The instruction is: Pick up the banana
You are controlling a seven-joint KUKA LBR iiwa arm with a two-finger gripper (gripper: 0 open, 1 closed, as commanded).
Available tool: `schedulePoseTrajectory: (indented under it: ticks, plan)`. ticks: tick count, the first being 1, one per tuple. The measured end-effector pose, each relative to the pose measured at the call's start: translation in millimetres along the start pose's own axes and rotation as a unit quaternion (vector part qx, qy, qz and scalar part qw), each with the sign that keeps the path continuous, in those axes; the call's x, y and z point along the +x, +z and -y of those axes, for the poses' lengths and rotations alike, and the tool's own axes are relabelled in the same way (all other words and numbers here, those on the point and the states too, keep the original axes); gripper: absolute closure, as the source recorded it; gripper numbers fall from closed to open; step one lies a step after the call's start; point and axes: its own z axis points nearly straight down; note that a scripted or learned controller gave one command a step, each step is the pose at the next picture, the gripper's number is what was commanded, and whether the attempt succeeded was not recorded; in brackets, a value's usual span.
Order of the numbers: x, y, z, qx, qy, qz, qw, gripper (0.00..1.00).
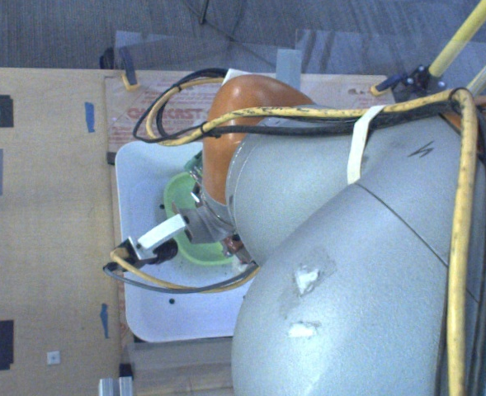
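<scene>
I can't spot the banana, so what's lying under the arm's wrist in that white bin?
Under the wrist, a light green object lies in the white bin, its edge showing. The arm covers the rest of it and most of the bin, so any banana there is hidden.

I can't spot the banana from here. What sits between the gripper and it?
I cannot tell. The arm covers most of the white bin, and no banana is in sight. Under the wrist lies a green bowl; whether it blocks anything is unclear.
</scene>
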Motion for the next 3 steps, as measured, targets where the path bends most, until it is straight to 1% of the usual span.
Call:
schedulePoseTrajectory:
  ticks: [1, 2, 3]
  plan:
    - [90, 99, -57, 0.0, 0.174, -0.003, 0.9848, 0.0]
    - [89, 93, -59, -0.001, 0.175, 0.0, 0.9846, 1.0]
    - [119, 8, -73, 0.0, 0.156, -0.003, 0.9878, 1.0]
